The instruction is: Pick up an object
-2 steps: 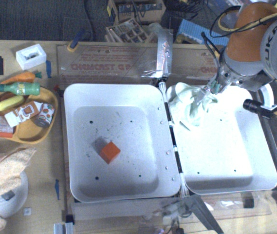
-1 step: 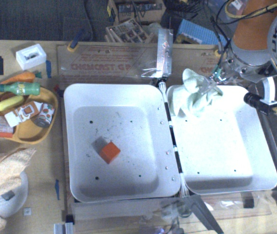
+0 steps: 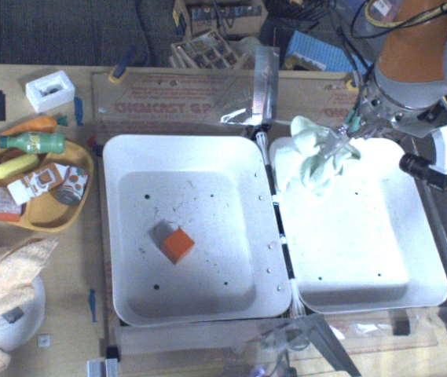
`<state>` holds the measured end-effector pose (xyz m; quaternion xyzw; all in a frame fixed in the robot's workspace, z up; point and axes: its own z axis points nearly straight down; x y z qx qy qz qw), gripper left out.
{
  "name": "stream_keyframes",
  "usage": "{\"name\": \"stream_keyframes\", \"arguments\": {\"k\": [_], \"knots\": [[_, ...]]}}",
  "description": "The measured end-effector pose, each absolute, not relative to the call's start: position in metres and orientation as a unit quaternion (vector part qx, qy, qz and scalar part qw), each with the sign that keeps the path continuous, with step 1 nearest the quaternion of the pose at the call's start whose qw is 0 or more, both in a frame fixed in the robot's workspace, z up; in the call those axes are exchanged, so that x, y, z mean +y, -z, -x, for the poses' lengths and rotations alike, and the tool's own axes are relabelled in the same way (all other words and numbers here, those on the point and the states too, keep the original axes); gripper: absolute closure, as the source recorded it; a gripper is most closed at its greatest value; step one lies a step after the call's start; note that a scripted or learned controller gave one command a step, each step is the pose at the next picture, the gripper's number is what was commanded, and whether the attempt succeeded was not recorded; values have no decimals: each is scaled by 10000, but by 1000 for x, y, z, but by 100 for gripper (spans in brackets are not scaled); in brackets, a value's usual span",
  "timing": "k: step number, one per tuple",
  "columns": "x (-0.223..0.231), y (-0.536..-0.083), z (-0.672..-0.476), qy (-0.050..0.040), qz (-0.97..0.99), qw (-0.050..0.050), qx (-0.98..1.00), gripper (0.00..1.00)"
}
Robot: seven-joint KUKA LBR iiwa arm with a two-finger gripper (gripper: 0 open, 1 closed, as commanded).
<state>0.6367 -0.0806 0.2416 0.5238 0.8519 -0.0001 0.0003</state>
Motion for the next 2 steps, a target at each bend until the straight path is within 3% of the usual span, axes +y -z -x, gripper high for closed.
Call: {"name": "stream_keyframes", "arguments": {"k": [1, 2], "knots": [[-82, -252, -638, -6, -5242, 26, 8516, 100], [-19, -192, -642, 0, -5737, 5, 8191, 100]]}}
